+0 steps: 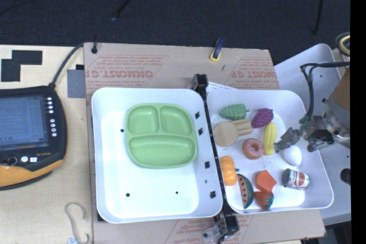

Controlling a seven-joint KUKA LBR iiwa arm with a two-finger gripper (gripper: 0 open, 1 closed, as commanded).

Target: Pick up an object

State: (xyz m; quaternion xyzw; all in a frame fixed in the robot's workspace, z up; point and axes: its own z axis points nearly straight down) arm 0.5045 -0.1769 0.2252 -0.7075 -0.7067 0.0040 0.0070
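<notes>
My arm (341,101) is cut off at the right edge; my gripper (293,139) looks too dark and small to read; the tablet (26,133) runs off the left edge.

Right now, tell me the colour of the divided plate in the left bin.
Light green; the divided plate shows best in the camera view, against the white left bin.

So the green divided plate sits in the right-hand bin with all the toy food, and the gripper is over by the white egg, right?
Not quite. The camera view shows the green divided plate alone in the left bin; the toy food lies in the right bin. The rest holds: the gripper is in that right bin, beside the white egg.
</notes>
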